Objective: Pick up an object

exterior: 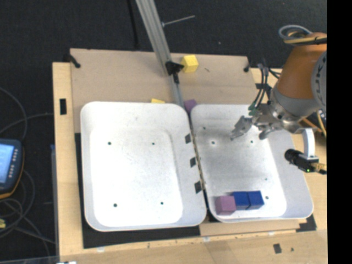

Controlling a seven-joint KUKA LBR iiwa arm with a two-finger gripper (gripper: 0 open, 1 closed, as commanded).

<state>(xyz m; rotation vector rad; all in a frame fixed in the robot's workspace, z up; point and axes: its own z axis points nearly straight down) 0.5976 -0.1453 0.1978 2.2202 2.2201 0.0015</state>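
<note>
In the right bin (286, 199), a purple block (225, 204) lies at the near edge with two blue blocks (247, 199) touching it on its right. My gripper (251, 131) hangs over the far part of that bin, well away from the blocks. Its two fingers are spread apart with nothing between them.
The left bin (132, 164) sits beside the right one. A slanted metal rail (155, 32) runs from the top to the gap between the bins. A yellow block (190, 63) sits on the bench behind them; a small purple block (190, 105) and a yellow piece (158, 100) lie at the bins' far rims.
</note>
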